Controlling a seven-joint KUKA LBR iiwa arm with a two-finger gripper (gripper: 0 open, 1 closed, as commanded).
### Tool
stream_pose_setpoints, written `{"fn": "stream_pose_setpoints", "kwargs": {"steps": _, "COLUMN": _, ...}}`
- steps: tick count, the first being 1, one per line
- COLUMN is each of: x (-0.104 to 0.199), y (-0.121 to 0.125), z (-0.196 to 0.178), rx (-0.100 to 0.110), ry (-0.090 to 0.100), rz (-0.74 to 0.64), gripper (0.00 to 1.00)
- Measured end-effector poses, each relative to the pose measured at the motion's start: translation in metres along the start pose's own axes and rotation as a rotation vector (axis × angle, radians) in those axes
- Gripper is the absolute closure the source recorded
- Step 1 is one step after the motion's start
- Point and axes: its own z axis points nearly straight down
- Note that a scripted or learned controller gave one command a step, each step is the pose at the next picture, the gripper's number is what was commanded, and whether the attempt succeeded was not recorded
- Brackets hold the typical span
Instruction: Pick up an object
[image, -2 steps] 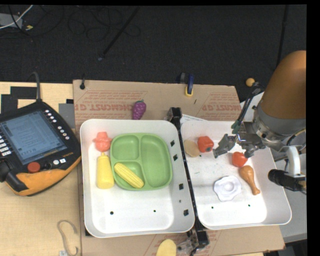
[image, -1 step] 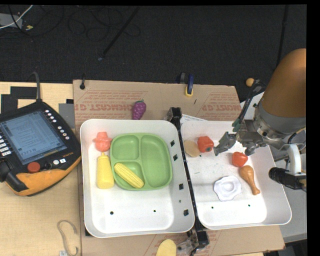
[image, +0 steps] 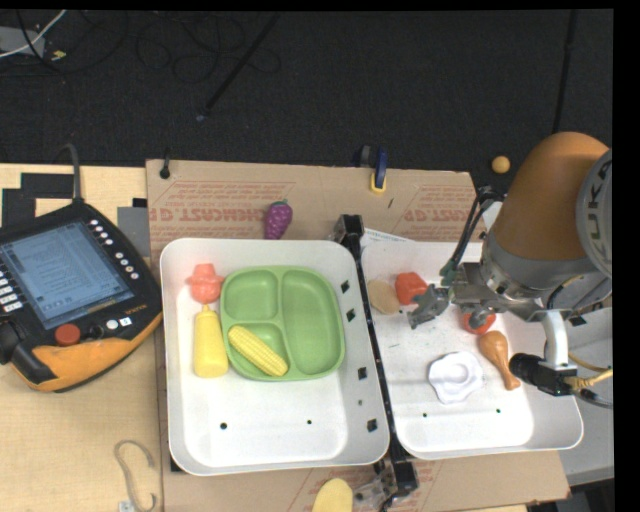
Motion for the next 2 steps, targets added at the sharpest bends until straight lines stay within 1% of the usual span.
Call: {"fn": "stream_pose_setpoints", "kwargs": {"steps": 2, "x": -0.010, "y": -0.006, "z": 0.121, "rx": -0.001, "ry": 0.000, "rz": 0.000, "gripper": 0.00}}
